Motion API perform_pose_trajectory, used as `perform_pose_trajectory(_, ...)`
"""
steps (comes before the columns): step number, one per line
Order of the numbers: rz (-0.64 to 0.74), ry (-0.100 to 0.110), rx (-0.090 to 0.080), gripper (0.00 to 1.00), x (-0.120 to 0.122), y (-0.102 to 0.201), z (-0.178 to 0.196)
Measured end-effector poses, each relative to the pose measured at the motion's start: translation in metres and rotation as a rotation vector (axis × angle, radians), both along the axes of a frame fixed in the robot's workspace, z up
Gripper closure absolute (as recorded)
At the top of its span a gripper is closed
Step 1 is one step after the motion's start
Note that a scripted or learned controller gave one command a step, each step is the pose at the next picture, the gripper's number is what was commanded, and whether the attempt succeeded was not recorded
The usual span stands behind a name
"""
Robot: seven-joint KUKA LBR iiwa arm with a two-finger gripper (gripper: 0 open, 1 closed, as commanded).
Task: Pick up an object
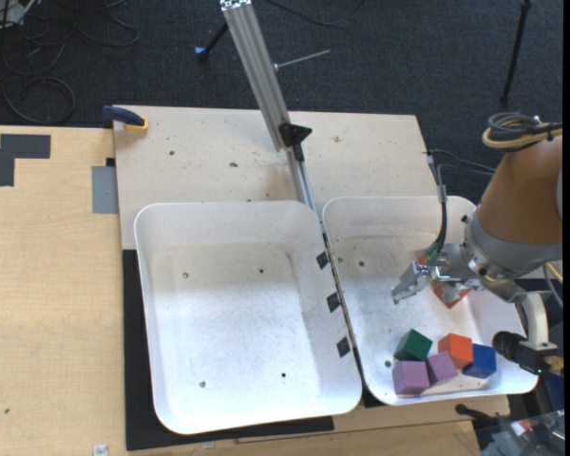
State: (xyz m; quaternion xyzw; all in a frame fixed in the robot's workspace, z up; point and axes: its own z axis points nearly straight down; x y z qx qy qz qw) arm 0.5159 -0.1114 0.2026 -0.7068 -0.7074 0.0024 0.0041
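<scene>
Where the metal fingers of the gripper (426, 281) hang above the right bin (380, 245), they are too small and blurred to tell whether they stand apart or closed, and nothing can be made out between them. Just behind them a small red-orange object (451, 294) shows, partly hidden by the wrist; whether it touches the gripper cannot be told. The arm (522, 207) above is a smooth rounded shell, orange over grey.

Nearer the front corner of the same shallow, glossy white bin lies a tight cluster of blocky pieces: a dark green cube (415, 345), an orange cube (460, 349), a blue cube (483, 360), and two matte purple blocks (410, 377) (442, 366), with a pale flat wedge (464, 384) along their front edge.

The left bin (171, 245) is of the same speckled white plastic with rounded corners. Both bins rest on a pale wooden bench (218, 155), and a ribbed aluminium bar (258, 65) slants up from between them.
</scene>
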Motion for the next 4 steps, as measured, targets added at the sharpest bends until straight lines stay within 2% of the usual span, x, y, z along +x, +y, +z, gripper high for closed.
perform_pose_trajectory(1,-0.005,-0.006,-0.001,0.00,0.001,-0.002,0.002)
perform_pose_trajectory(3,-0.002,-0.001,0.000,0.00,0.005,-0.006,-0.109)
perform_pose_trajectory(4,-0.010,-0.004,-0.001,1.00,0.005,-0.009,-0.096)
